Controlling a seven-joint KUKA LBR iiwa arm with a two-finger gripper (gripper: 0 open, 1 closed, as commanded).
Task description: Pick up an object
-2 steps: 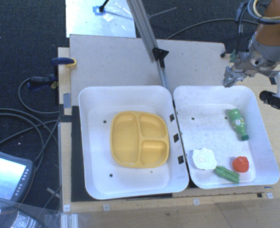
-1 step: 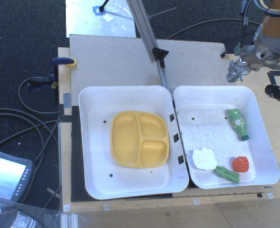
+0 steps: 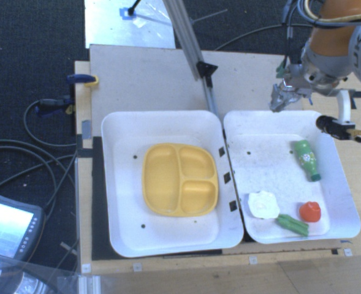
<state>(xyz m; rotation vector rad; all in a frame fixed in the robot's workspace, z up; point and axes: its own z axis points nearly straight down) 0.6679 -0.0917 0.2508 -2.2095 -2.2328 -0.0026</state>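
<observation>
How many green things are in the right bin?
2: a green bottle near the far right side, and a small green vegetable at the near edge, between the white piece and red piece.

Below your tool (image 3: 282, 98) and well apart from it, a green bottle (image 3: 306, 159) lies flat. Farther below are a red cap-like piece (image 3: 310, 211), a white lump (image 3: 263, 204) and a green stick (image 3: 292, 224) touching it. The yellow divided tray (image 3: 180, 179) lies below-left.
</observation>
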